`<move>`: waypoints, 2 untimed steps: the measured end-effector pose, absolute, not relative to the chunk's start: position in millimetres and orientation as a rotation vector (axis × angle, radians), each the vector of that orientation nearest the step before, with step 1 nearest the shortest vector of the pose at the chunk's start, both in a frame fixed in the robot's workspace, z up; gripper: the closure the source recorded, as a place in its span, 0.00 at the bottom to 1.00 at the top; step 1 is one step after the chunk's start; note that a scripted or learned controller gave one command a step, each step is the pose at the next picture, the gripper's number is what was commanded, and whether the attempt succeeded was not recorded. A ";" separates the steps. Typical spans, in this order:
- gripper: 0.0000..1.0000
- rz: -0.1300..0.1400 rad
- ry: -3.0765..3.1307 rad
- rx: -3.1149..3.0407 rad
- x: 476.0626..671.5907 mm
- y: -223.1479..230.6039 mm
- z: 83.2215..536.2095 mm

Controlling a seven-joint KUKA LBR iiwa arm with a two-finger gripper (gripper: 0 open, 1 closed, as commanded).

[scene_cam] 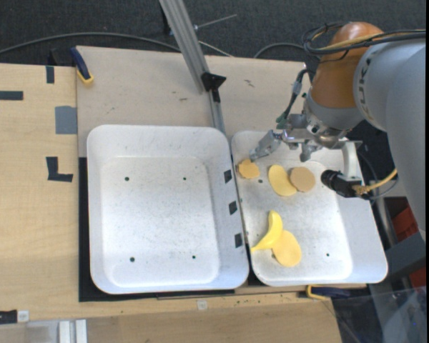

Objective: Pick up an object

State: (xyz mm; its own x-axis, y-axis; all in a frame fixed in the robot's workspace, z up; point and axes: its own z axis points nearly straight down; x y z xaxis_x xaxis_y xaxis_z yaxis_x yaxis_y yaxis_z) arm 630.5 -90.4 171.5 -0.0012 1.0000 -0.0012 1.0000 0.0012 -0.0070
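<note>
The right bin [357, 256] holds several yellow and tan toy foods. A small orange piece [249, 170] lies near its far left corner, with a yellow oval [280, 180] and a tan round disc [302, 179] beside it. A yellow banana [270, 233] and another yellow oval [287, 249] lie nearer the front. My gripper [286, 151] hovers over the bin's far edge, just above the oval and the disc. It is open, its fingers [264, 147] spread apart with nothing between them.
The left bin [157, 206] sits alongside, separated by a raised divider with black clips [232, 207]. A slanted metal pole [189, 41] rises behind the bins. Cables [357, 184] trail from the wrist on the right.
</note>
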 end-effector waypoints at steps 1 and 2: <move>0.00 0.008 -2.221 -2.218 629.3 -97.2 124.8; 1.00 0.003 -2.225 -2.215 630.5 -95.5 137.6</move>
